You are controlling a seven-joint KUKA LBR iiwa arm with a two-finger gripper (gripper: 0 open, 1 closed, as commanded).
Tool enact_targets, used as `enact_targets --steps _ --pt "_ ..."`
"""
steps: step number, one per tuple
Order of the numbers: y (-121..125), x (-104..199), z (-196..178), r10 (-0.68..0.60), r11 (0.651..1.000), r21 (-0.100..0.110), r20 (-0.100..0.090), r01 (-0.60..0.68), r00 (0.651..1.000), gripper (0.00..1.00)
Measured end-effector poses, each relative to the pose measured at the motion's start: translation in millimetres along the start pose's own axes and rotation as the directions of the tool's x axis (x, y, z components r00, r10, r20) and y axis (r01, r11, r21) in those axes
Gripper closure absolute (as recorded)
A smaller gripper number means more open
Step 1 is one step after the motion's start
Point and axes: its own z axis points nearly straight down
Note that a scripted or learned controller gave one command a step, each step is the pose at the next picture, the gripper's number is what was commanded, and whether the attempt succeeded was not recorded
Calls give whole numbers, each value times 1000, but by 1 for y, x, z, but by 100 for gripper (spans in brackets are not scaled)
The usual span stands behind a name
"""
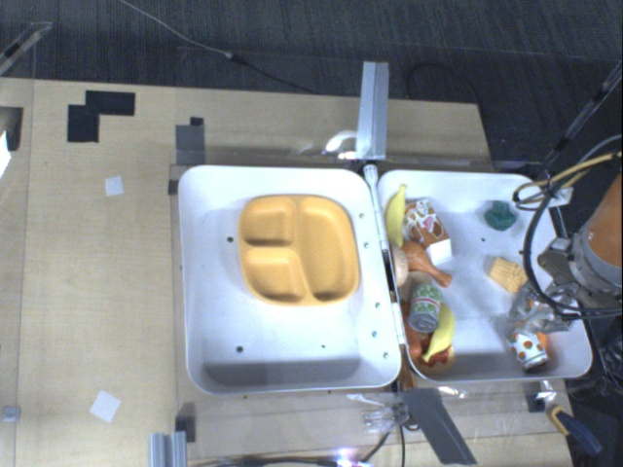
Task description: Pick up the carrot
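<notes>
Orange carrot (422,259) lies beside the banana (395,214), tool (534,311) apart

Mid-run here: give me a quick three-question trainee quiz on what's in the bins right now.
1. True or false: the yellow three-compartment plastic plate sits in the left white bin.
2. The orange carrot lies in which bin? A) left B) right
3. Fill in: the grey two-finger gripper hangs over the ___ bin, apart from the carrot.

Key: 1 true; 2 B; 3 right
</notes>
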Motion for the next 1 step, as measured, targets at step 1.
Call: enact_targets --steps 1 --pt "-28 -29 53 -76 997 3 0 76 997 100"
